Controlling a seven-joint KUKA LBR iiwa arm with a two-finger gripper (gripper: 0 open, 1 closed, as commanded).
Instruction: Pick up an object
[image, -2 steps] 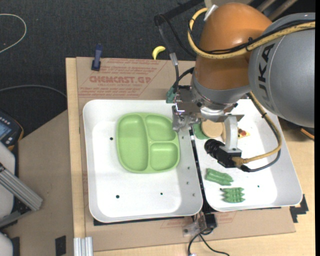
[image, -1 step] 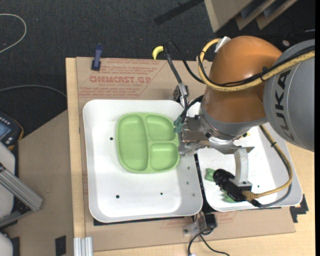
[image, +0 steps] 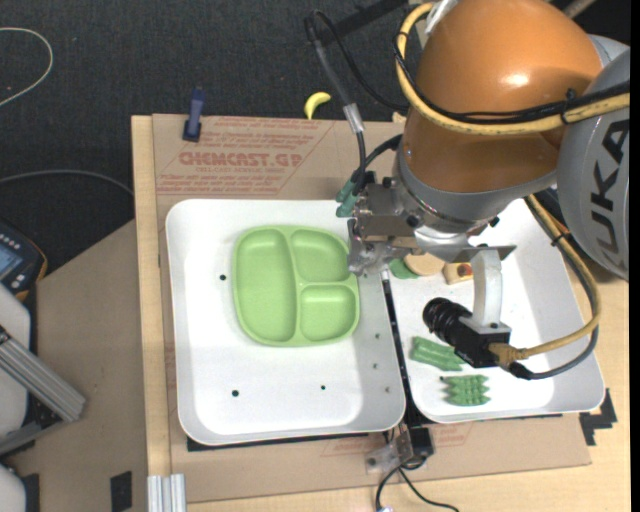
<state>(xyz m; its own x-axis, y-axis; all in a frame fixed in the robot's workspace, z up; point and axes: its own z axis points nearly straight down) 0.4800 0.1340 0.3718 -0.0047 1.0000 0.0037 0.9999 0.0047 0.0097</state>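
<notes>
Arm: the grey KUKA arm with the orange band (image: 500, 70) reaches in from the right and hangs over the seam between the two bins, its wrist covering the upper part of the right bin.
Tool: the two-finger tool (image: 368, 250) sits under the wrist housing, low over the inner edge where the bins meet. How it stands cannot be told; the wrist hides it from above. No object is visible in it.
Left bin: the shallow white left bin (image: 200, 380) carries one light green moulded plastic plate with three compartments (image: 295, 285), lying flat near the bin's upper right, its right edge close to the tool.
Right bin: the shallow white right bin (image: 560, 390) holds the small parts, grouped toward its lower left, likely because they are loose candidates for picking.
Objects: a flat green ridged plastic piece (image: 436, 354) lies just above a second green toothed plastic piece (image: 467, 390); a tan rounded piece with a red spot (image: 440, 267) lies partly under the wrist.
Cabling: a black cylindrical fitting with a yellow cable (image: 462, 335) hangs over the right bin, beside the green pieces.
Surface: the brown cardboard-covered surface (image: 250, 150) bears both bins.
Step judged: approach; no grasp is confirmed, so the pick is not yet done.
Risk judged: the plate rim and bin walls crowd the tool's position.
</notes>
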